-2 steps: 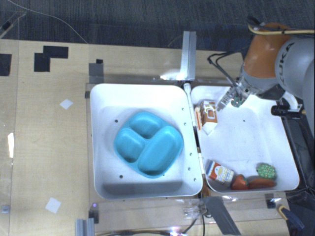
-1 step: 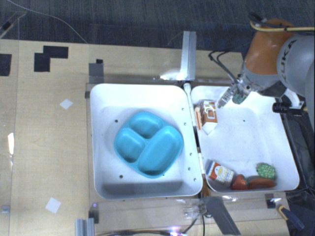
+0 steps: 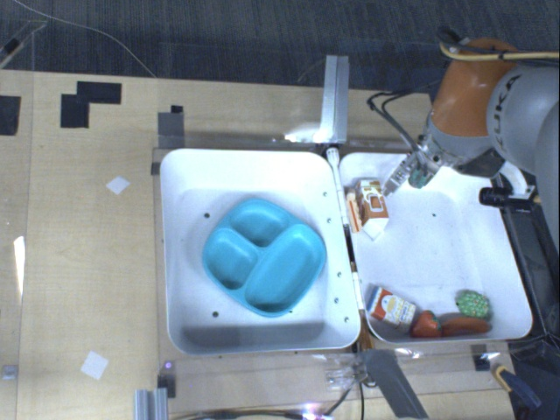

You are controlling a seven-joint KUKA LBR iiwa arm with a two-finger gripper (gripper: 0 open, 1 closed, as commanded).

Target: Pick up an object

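Red items (image 3: 448, 325) lie low; pincer (image 3: 409, 177) hovers beside carton (image 3: 371, 206).

The arm (image 3: 516, 103) is grey with an orange band, a black cable looping beside its wrist.

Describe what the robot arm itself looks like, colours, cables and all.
The arm is grey and rounded, with a wide orange band above the wrist. A yellowish cable runs over the top of the band, and thin black cables loop beside it. At the tip sits a small metallic pincer with a teal-green part.
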